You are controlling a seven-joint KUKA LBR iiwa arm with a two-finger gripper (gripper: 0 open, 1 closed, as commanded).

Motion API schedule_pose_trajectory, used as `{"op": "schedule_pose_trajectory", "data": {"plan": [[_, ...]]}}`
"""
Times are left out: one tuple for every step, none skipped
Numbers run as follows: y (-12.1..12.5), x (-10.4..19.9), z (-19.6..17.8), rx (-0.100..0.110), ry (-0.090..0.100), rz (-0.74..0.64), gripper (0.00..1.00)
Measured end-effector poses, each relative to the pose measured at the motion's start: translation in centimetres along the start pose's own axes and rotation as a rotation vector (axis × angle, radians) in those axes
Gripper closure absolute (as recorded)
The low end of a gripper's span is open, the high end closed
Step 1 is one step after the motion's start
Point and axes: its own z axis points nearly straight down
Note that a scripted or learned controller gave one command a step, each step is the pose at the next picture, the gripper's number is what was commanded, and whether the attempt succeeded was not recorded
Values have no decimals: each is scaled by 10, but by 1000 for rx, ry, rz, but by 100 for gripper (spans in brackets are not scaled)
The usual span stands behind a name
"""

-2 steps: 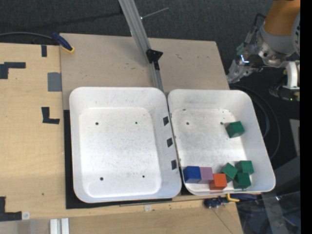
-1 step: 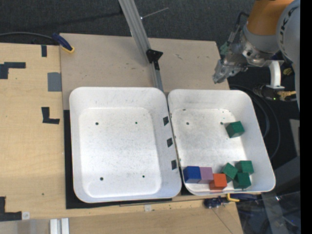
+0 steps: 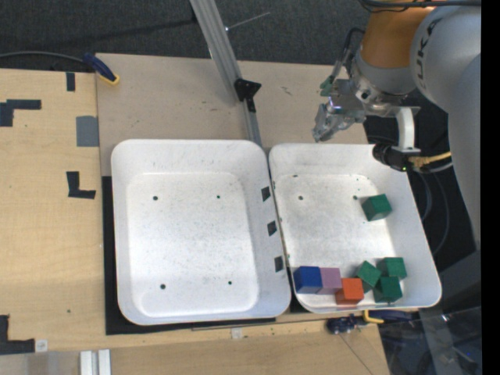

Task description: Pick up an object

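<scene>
Approach step, nothing grabbed yet by the look of it. The hand point(image 3: 326, 128) hovers above the far rim of the right bin point(image 3: 328, 209); nothing shows between its fingertips, and you can't tell how far open it is, since the tips blur into one pale shape.

Candidates all sit in the right bin: one lone green block point(image 3: 376, 207) toward its right wall, and a cluster at its near edge, with a blue block point(image 3: 308, 279), purple block point(image 3: 330, 278), orange block point(image 3: 351, 289) and three more green ones touching or nearly so.

You'd want the lone green block next: clear sides. That means moving in over the bin and descending.

The arm is cut off by the frame beyond the right bin.
</scene>
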Motion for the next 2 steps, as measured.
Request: {"op": "schedule_pose_trajectory", "data": {"plan": [[-7,57,15,1,0,-1,100],[-13,116,7,-1,1,-2,100]]}}
